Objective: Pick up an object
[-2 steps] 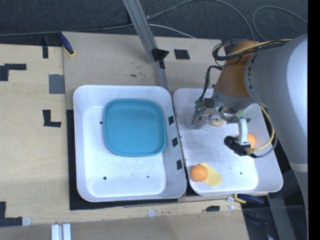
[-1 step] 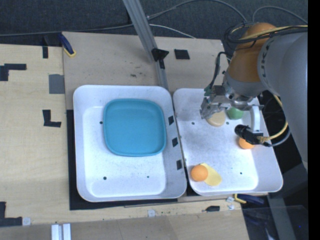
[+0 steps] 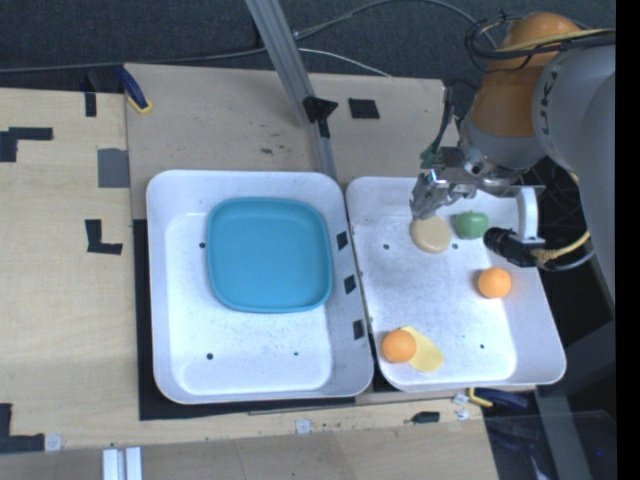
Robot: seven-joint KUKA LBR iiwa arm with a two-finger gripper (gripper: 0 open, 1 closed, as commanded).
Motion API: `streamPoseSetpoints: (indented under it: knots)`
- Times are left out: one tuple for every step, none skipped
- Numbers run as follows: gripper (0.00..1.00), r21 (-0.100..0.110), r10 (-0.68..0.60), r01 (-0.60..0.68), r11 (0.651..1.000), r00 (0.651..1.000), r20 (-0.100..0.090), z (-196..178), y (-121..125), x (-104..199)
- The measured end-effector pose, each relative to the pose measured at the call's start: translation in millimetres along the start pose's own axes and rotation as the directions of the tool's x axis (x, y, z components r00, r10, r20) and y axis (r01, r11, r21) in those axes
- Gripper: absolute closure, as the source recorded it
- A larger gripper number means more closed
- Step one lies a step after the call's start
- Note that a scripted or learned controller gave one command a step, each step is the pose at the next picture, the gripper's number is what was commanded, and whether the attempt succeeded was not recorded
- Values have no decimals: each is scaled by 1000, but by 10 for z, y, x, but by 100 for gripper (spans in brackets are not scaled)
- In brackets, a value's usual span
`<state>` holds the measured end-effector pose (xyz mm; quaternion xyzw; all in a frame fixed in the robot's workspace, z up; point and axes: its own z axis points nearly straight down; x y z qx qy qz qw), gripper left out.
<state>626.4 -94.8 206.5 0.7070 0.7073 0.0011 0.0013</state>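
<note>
Two white bins sat side by side on the bench. One big blue plate (image 3: 268,254) lay in the left bin (image 3: 170,268), well apart from the arm. The right bin (image 3: 520,353) had five small things in it. An orange ball (image 3: 399,345) was near the front edge, touching a flat yellow piece (image 3: 428,355) just beside it. Another orange ball (image 3: 494,283) sat alone near the right side. A green thing (image 3: 469,224) lay at the back, just beside a pale round thing (image 3: 431,235), maybe touching it. A grey pole (image 3: 290,63) ran at a slant across the bench behind the bins, well away from the small things. The grey arm (image 3: 560,88) came in from the right, and its pincer (image 3: 434,200) hung low over the back of the right bin. The pale round thing was right under the pincer tips, so close that they seemed to touch its top. The green thing sat a little to the side of the tips. Whether the pincer was released or clenched was too small and dark to tell.
</note>
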Motion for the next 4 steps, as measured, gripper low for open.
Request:
streamPoseSetpoints:
  knots:
    - [100, 2, 0, 0, 1000, 1000, 0, -224, 4, 1]
    - [100, 4, -4, 4, 1000, 1000, -1, -127, -128, 528]
    - [100, 4, -5, 5, 1000, 1000, -2, -133, -135, 1117]
    - [100, 4, -4, 4, 1000, 1000, -1, -192, -315, 1548]
